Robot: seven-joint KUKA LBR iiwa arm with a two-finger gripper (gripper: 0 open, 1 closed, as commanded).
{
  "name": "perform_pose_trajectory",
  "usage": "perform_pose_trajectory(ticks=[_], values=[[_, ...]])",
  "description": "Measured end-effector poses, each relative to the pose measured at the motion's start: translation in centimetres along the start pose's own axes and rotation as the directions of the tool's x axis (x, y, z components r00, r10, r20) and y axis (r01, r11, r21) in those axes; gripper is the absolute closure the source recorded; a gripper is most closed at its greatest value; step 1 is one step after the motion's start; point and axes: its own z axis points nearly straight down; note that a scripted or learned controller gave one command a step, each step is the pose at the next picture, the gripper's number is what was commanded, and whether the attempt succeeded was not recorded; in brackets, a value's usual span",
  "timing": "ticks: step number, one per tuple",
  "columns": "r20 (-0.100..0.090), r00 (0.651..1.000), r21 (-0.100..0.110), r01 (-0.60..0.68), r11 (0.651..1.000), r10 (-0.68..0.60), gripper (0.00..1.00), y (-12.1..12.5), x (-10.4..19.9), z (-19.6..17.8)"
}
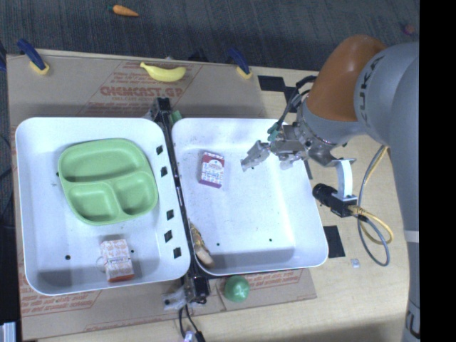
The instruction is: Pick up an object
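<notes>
A small red and white packet (212, 169) lies flat in the right bin (285, 241), toward its back left. My gripper (261, 146) hangs over the same bin, just right of the packet and apart from it. It is open, with nothing between its fingers. In the left bin (32, 212) sit a green divided tray (107, 180) and, near the front, a wrapped red and white snack pack (116, 259). A small tan object (200, 249) rests in the front left corner of the right bin.
A yellow banana (164, 70) lies on the cardboard behind the bins. A green ball (236, 288) sits outside the right bin's front rim. Black clips (168, 191) line the seam between bins. Cables (370, 223) hang off the arm at right.
</notes>
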Motion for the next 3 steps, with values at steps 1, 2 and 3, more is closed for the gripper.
perform_pose_trajectory(ticks=[1,2,3], values=[[0.001,1.000,-0.001,-0.002,1.000,0.002,0.00,-6.4,-4.3,-2.0],[0.000,1.000,-0.003,0.000,1.000,0.000,0.00,-9.6,-2.2,-6.4],[0.001,1.000,-0.002,-0.001,1.000,0.001,0.00,-9.6,-2.7,-7.2]])
